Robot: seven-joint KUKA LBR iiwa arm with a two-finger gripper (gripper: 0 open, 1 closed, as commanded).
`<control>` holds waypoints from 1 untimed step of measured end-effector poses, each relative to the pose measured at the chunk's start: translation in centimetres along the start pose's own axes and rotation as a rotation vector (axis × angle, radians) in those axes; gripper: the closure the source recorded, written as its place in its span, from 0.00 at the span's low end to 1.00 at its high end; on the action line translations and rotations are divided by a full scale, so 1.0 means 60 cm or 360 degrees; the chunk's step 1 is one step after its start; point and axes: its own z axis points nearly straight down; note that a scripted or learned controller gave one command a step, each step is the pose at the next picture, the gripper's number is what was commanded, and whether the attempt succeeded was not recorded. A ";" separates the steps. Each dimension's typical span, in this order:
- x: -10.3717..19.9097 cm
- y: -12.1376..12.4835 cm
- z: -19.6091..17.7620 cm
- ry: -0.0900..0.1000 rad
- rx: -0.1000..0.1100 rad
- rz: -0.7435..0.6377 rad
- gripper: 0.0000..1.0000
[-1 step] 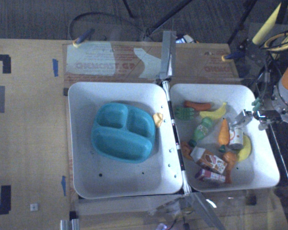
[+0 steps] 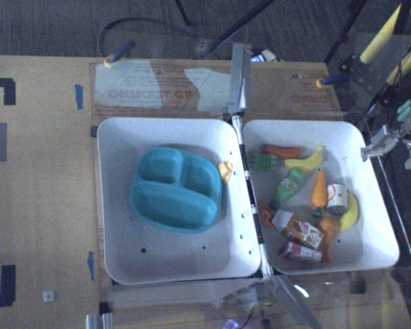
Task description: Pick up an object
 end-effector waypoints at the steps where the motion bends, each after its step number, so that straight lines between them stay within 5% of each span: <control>1: 0.020 0.106 0.094 -0.0001 -0.0001 0.0144 0.00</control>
